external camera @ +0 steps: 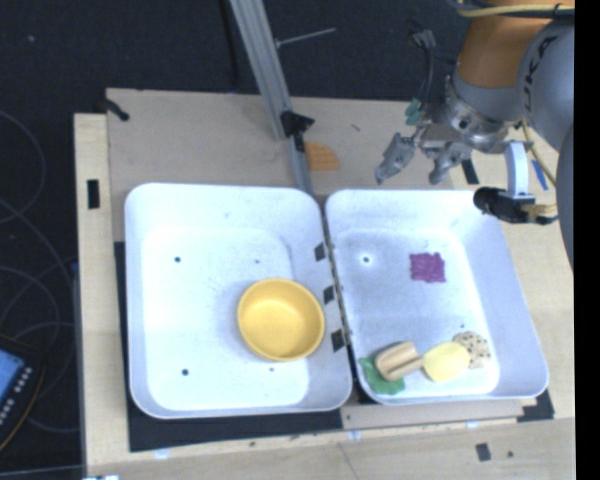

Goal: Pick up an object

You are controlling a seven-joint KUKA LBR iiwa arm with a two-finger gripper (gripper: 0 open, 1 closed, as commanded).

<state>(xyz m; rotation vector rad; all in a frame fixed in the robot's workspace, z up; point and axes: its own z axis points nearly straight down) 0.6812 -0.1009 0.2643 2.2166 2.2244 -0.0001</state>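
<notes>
No readable writing anywhere that I could spot. Nearest the camera, the right bin (500, 268) had a little pile along its front edge: a tan roll-shaped piece (397, 358) on something green (372, 374), a smooth yellow lump (444, 362), and a speckled round cookie-looking thing (472, 345). The left bin (160, 268) held a glossy yellow bowl (280, 319). Further back sat a flat purple square (427, 266). The gripper (417, 168) hung above the right bin's far rim, fingers spread with nothing between them, well apart from everything.
</notes>
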